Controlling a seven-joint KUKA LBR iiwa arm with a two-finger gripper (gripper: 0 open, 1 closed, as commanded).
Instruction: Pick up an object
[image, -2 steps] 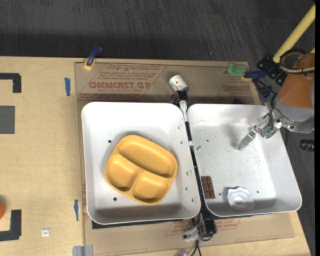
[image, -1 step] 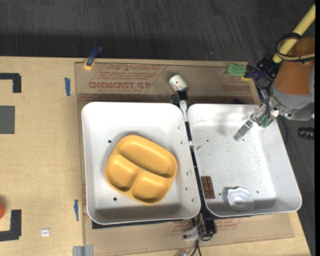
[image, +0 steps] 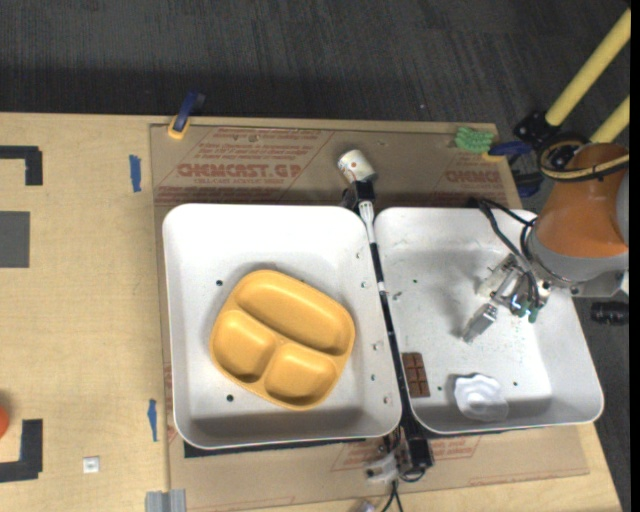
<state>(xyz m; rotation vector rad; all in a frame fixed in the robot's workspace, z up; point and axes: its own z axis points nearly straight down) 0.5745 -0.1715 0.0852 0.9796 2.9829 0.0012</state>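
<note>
A: Report the near edge of the worktop.

B: The two white bins sit side by side on a brown cardboard sheet. In the right bin, against its near wall, lies a crumpled white object. Just to its left, near the divider between the bins, lies a small dark brown block, flat on the bin floor.

A: Report the left bin.

B: It contains one item: a yellow compartment tray, set at a slant near the centre of the bin. It shows one long compartment on the far side and two smaller ones on the near side.

A: State the position and condition of the hand.

B: The hand is over the middle of the right bin, farther back than the white object and the brown block, and apart from both. Its fingers point down and to the left. They appear spread apart, with nothing between them. The arm's orange band is above the bin's right rim.

A: Report the far side.

B: A white-headed fixture stands on the cardboard just beyond the gap between the bins. A green clip and a blue-and-yellow clip sit at the sheet's far corners.
</note>
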